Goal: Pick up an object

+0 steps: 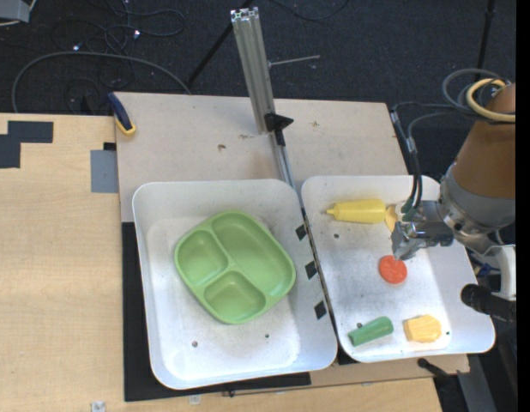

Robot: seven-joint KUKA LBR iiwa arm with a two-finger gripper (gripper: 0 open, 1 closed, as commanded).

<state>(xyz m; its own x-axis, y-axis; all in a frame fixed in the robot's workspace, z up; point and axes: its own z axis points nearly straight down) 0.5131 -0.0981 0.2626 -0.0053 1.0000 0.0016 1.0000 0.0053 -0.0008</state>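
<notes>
You see the pale bench (42,230) far left of the claw (405,245), with dark floor and cables (76,58) behind. The left bin (153,333) holds a green plate (235,266). The claw hangs in the right bin (471,333); I cannot tell its grip. The red ball (393,269) sits just below it, the yellow bottle (359,212) just above-left.

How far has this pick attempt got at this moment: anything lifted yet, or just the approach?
Done: the arm has reached into the right bin, with the gripper low, just above the red-orange round object. In hand: nothing visibly; that object rests on the bin floor, as do the yellow bottle-shaped item, the green cylinder and the yellow block. Left: grasping and lifting one object.
</notes>
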